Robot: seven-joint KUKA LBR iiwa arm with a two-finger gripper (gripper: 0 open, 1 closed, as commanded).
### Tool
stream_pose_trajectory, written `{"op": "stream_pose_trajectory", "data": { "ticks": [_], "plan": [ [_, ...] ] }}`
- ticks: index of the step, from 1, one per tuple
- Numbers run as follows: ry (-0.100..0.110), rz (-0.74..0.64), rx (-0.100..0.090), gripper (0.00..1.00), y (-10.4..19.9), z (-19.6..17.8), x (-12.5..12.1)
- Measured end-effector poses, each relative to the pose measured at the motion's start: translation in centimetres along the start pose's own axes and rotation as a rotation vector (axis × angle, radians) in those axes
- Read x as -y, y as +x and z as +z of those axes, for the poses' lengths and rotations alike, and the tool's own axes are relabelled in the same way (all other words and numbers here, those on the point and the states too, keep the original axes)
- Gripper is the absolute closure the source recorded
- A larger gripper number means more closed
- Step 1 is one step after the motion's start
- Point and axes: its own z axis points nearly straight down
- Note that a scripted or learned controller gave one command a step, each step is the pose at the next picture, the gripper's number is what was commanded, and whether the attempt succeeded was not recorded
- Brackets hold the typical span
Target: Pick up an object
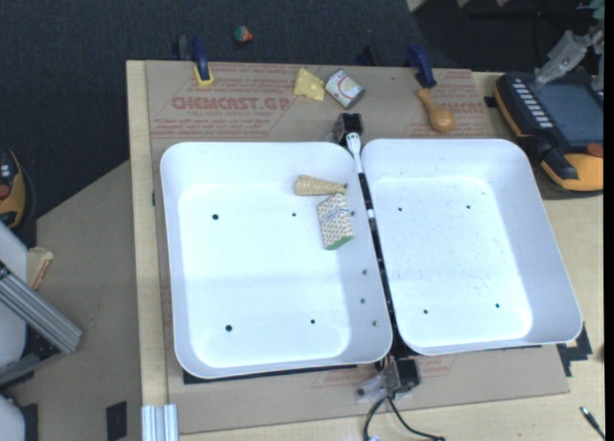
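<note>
We see a tan cone [318, 185] and, just below it, a green-patterned packet [335, 221] lying in the left bin [192, 266] near its right wall, beside the right bin [537, 266].

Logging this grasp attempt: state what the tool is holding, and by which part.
Nothing can be reported as held. The cone-shaped piece and the patterned packet lie loose in the left bin, near its right wall.

White bins [192, 266], green-patterned packet [335, 221]
</note>
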Motion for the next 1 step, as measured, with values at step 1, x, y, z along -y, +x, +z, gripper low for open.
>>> {"op": "stream_pose_trajectory", "data": {
  "ticks": [1],
  "plan": [
    [-0.006, -0.001, 0.002, 0.00, 0.43, -12.97, 0.16]
  ]
}}
